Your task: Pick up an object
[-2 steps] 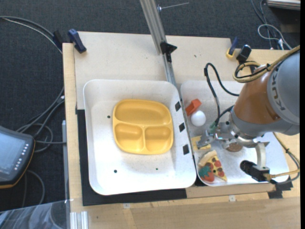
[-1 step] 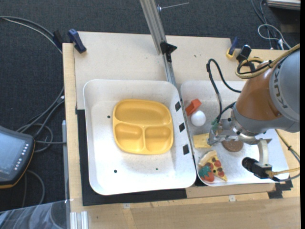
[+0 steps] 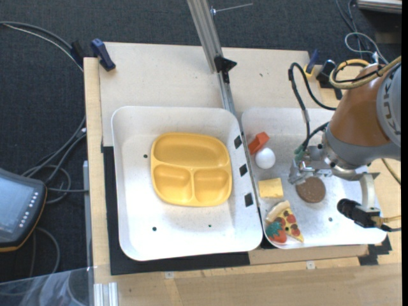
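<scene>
The worktop (image 3: 159, 62) carried two shallow white bins side by side. In the left bin (image 3: 127, 234) a yellow divided tray (image 3: 190, 169) lay flat near the middle. The right bin (image 3: 331, 231) held the small things: an orange piece (image 3: 258, 142) and a white ball (image 3: 265, 158) touching each other by the bin's left wall, a yellow block (image 3: 270, 187) just below them, and a toy pizza slice (image 3: 284, 224) at the bin's front edge. A brown round disc (image 3: 311, 190) lay to the right of the yellow block. The grey arm (image 3: 363, 120) reached over the right bin from the worktop's right side, and its claw (image 3: 305, 168) stood directly at the disc's upper left rim. How far the claw was parted could not be told, nor whether it gripped anything.
</scene>
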Controlling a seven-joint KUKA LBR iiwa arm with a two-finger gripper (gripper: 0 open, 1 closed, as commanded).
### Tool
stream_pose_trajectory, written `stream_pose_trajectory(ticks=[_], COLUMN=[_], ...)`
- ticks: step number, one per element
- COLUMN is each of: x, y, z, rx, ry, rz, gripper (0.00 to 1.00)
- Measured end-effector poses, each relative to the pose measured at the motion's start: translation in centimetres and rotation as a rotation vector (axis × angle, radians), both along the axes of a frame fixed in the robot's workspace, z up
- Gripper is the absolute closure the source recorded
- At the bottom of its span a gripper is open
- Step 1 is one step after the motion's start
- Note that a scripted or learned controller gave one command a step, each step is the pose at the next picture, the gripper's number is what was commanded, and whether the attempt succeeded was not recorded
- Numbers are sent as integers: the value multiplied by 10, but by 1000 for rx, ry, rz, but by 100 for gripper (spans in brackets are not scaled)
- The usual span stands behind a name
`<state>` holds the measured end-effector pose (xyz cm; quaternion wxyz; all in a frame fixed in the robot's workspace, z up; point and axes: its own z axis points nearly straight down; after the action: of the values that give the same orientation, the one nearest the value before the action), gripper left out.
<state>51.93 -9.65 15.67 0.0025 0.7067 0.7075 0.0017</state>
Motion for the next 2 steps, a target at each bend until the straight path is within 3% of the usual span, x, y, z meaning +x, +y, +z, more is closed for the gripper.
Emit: stream_pose_trajectory(ticks=[2], x=[-4], y=[-7], z=[115], rx=[-1], ry=[-2], rz=[0], gripper=[100])
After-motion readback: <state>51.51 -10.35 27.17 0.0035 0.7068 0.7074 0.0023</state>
